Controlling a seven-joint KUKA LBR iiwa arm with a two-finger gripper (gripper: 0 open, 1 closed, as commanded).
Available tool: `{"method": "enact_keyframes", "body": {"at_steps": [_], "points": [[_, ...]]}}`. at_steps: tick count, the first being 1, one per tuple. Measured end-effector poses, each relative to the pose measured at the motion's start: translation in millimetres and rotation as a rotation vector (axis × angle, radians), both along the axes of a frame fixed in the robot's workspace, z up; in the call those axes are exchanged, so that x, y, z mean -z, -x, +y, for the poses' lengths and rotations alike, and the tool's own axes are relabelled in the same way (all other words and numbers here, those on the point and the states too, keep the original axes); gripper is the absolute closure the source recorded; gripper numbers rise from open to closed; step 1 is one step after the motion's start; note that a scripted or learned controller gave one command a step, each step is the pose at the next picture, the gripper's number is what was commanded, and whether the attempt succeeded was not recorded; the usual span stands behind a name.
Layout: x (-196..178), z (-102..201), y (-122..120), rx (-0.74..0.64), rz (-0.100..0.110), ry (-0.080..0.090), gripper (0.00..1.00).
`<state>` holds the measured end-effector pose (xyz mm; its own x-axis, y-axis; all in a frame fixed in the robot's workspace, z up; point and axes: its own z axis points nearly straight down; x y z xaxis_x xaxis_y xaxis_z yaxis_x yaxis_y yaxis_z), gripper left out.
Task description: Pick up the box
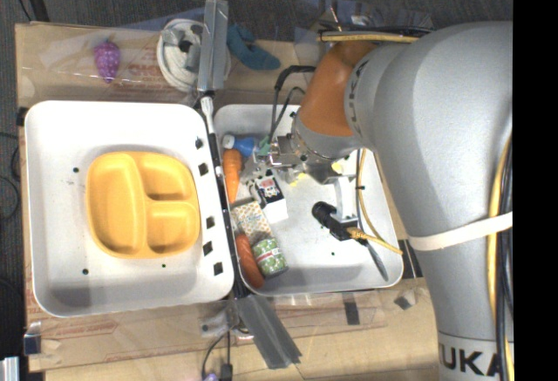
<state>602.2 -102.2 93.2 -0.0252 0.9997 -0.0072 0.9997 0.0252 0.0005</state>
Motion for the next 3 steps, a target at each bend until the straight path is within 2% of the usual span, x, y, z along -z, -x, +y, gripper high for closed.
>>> {"method": "enact_keyframes", "body": {"at_steps": [1,2,3], "points": [[2,-6,66,-0.115,0.002,-0.006,0.0],[-7,-5,65,-0.12,0.002,-0.005,1.0],[-13,-30,-26,-0.23,0.025,-0.012,1.0]]}}
